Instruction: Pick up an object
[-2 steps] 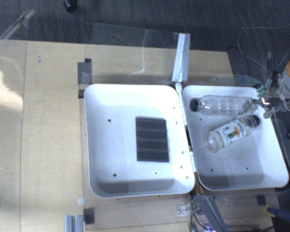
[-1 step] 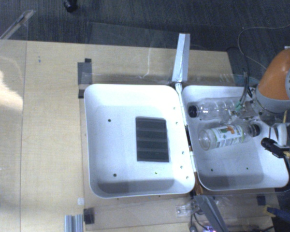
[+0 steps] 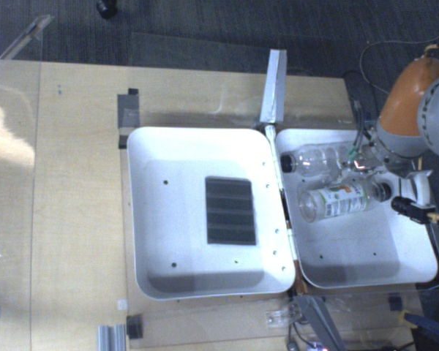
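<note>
Dark ribbed pad (image 3: 230,210) laid in left bin (image 3: 143,196), plain bottle (image 3: 314,159) and labelled bottle (image 3: 336,201) laid side by side in right bin (image 3: 366,263), gripper (image 3: 362,159) positioned at the plain bottle's end, its state not discernible.

The grey, orange-banded arm (image 3: 413,104) runs off the right edge and covers the right end of the far clear plastic bottle (image 3: 316,159). The print on the near labelled plastic bottle (image 3: 336,200) is too small to read.

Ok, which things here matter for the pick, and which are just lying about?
Job: clear bottle and labelled bottle in the right bin; dark ribbed pad in the left bin.
Lying about: grey bar beyond the bins; grey block on the bench.
</note>
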Available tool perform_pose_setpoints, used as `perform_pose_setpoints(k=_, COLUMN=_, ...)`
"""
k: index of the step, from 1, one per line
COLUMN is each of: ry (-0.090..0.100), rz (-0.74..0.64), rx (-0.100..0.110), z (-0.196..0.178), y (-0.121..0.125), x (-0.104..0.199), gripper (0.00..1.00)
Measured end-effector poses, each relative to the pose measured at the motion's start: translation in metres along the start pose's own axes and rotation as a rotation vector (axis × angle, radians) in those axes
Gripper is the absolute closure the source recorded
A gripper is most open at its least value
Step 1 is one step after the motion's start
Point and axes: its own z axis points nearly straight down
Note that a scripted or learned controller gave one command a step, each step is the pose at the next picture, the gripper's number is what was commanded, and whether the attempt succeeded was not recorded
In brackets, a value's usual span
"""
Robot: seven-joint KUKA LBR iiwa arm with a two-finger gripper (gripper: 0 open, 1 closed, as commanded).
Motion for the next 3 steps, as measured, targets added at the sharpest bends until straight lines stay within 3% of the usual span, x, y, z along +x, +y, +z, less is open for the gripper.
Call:
perform_pose_setpoints(k=1, ry=-0.011, rz=-0.163, rx=-0.025, z=0.000, y=0.005, x=0.020, gripper=0.00)
perform_pose_setpoints(k=2, ry=-0.018, rz=-0.268, rx=-0.053, z=-0.001, y=-0.033, x=0.036, gripper=0.00)
perform_pose_setpoints(k=3, ry=-0.017, rz=-0.337, rx=-0.048, z=-0.023, y=-0.077, x=0.012, gripper=0.00)
